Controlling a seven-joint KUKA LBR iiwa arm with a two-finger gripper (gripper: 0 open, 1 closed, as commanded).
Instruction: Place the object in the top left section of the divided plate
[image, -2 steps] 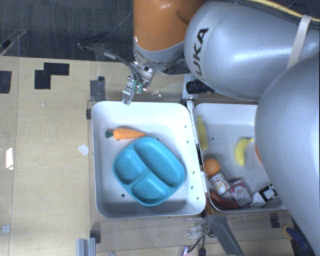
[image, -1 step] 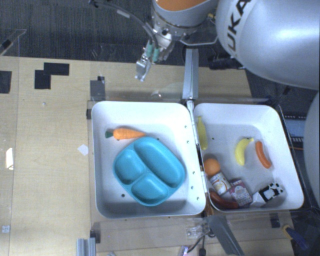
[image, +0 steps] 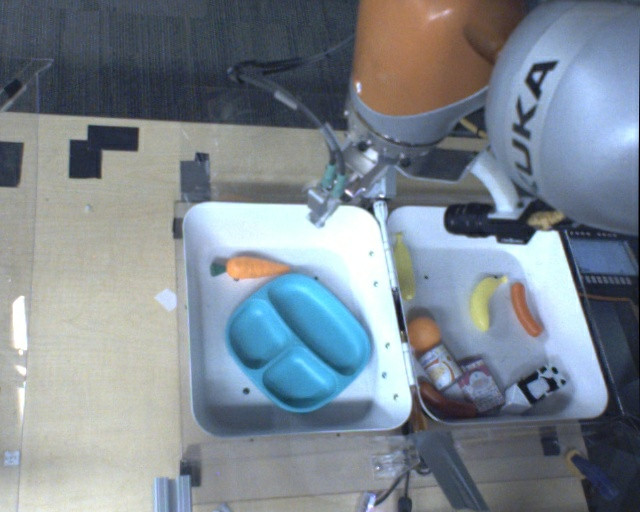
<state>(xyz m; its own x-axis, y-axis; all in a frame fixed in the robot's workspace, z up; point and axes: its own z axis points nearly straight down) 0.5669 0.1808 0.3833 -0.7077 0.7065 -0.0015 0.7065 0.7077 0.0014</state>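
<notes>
Plastic, wood-look bench, glossy arm shell

The blue divided plate (image: 298, 341) looks like smooth, slightly shiny plastic; the carrot (image: 256, 268) just above it, matt plastic. The 2 white bins (image: 200, 330) around and right of the plate look smooth and satiny, the bench (image: 90, 300) pale wood-grained, the arm (image: 560, 110) glossy.

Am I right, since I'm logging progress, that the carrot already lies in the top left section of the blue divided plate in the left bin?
Not quite. The camera view shows the carrot on the floor of the left bin, just beyond the upper left rim of the blue divided plate, not in any section. The rest holds: the plate is blue, divided and in the left bin.
</notes>
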